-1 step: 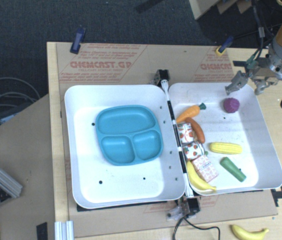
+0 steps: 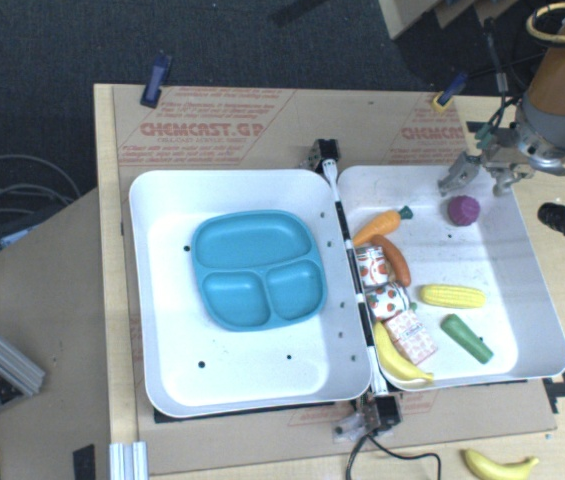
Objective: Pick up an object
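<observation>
Gripper [image 2: 483, 174] hangs over the right bin's [image 2: 522, 258] far end, fingers spread, nothing between them. Purple ball [image 2: 463, 209] lies just below and slightly inward of the jaws; round, no long axis. Corn cob [image 2: 451, 296] lies farther off.

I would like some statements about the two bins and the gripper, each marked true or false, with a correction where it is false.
1. The blue divided plate lies in the left bin. True.
2. The gripper holds the purple ball. False: the ball lies on the floor of the right bin, just below the gripper, not between its fingers.
3. The corn cob lies above the green cucumber in the camera view. True.
4. Every banana is inside a bin. False: one banana lies in the right bin, and another banana lies on the bench outside it.
5. The carrot lies in the left bin. False: it lies in the right bin, near the divider.
</observation>
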Tool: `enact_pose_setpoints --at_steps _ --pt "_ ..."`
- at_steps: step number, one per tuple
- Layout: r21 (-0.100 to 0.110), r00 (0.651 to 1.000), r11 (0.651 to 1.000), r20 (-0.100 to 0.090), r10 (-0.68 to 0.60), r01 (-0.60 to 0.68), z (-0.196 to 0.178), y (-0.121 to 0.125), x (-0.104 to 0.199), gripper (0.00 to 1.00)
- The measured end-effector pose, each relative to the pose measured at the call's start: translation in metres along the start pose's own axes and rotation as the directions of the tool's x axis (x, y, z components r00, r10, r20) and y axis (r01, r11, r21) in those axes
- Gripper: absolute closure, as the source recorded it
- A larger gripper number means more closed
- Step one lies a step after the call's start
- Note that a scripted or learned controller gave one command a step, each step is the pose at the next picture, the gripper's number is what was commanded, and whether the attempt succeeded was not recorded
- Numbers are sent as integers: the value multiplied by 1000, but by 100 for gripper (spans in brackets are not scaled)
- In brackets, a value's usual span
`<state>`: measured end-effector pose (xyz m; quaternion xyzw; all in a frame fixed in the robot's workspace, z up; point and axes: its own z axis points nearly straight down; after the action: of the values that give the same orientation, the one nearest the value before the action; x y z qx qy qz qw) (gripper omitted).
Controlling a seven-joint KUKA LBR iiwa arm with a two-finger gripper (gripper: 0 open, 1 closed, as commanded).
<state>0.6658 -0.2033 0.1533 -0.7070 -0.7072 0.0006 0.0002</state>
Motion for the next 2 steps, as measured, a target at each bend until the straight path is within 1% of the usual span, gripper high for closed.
enact_pose_setpoints --at_steps 1,2 --pt "4 1000 1000 -5 -1 2 70 0 -4 0" --pt "-2 1000 1000 0 -2 2 57 2 -5 100"
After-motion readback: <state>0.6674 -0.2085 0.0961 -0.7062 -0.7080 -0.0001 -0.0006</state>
